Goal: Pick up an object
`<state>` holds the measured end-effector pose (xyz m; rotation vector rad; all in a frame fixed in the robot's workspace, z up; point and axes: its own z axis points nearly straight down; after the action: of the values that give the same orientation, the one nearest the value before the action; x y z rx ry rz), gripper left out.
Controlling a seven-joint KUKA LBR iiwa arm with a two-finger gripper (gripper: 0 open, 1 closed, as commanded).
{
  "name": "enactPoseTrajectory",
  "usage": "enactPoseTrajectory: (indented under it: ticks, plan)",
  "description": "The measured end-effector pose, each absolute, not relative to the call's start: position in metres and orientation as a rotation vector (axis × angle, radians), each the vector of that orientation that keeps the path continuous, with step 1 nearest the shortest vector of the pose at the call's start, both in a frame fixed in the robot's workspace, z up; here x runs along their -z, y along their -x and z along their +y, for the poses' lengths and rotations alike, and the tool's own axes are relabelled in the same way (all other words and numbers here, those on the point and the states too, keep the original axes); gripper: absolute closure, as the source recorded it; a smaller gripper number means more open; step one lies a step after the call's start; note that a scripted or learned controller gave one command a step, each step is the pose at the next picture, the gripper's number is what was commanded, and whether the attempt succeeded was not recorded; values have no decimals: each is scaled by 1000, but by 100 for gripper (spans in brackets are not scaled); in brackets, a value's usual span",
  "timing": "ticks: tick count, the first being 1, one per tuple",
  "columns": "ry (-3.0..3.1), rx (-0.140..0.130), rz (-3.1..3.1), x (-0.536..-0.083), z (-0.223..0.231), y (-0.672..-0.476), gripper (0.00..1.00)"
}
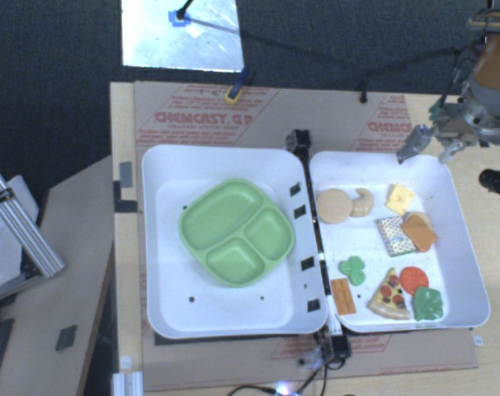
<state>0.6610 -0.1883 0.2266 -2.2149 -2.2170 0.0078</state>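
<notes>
The right bin (464,246) holds several toy foods: a round beige cookie (333,205), a small croissant (363,201), a yellow cheese wedge (399,197), a patterned square (391,236), a brown bread piece (420,231), a green broccoli (352,269), an orange cracker (342,295), a pizza slice (389,296), a red tomato (413,278) and a green leaf (428,304). My gripper (430,147) hangs over the far rim of this bin, above and behind the cheese. It is open, with nothing between its fingers.
A green divided plate (236,232) lies in the left bin (163,221). A black divider with clips (309,221) runs between the bins. A shiny metal sheet (181,23) lies behind the bench. Aluminium framing (19,221) stands at the left.
</notes>
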Motion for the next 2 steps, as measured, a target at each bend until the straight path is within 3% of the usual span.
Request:
enactPoseTrajectory:
  ticks: [1, 2]
  plan:
    - [2219, 2, -2226, -234, -188, -664, 0]
    - [2215, -2, -2224, -172, -189, -667, 0]
